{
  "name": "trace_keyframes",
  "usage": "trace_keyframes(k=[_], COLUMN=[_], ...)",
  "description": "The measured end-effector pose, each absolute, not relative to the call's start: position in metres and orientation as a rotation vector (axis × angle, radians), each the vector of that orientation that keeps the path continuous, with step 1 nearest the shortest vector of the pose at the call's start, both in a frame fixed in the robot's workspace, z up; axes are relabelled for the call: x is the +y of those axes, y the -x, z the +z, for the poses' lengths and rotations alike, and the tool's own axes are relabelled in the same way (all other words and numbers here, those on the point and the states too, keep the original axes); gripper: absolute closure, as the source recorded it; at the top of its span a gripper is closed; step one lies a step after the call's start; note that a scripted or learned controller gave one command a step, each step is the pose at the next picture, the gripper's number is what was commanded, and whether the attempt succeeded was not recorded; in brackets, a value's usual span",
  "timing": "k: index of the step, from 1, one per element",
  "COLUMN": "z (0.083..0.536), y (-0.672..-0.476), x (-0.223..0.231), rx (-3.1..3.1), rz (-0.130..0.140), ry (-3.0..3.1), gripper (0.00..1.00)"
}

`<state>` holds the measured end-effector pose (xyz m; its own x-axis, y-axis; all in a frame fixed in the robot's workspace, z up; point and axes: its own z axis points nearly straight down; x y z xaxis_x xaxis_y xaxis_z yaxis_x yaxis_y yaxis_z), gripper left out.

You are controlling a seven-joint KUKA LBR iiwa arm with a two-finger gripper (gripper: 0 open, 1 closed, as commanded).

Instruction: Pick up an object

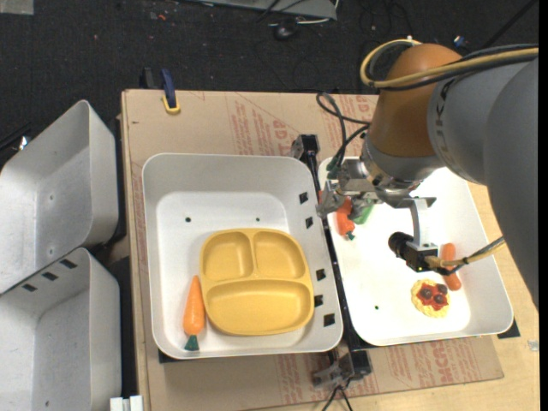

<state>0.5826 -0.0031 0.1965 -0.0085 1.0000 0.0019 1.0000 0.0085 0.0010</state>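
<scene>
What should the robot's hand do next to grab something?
Probably lower a little and close. The hand hangs at the right bin's left edge, just over a small orange and green piece, with the other toys lying farther right.

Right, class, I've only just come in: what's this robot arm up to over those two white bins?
The arm's gripper is down at the near-left corner of the right bin, over a small orange and green piece; whether it holds it cannot be told. Elsewhere in that bin lie a small pizza-like toy and an orange sausage-like toy. The left bin holds a yellow divided tray with a toy carrot beside it.
</scene>
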Motion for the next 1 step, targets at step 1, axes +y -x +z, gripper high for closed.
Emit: trace_keyframes(k=[1], z=[0.2037], y=[-0.596], x=[0.0398], rx=[-2.23], rz=[-0.004], ry=[2.214], gripper=[1.0])
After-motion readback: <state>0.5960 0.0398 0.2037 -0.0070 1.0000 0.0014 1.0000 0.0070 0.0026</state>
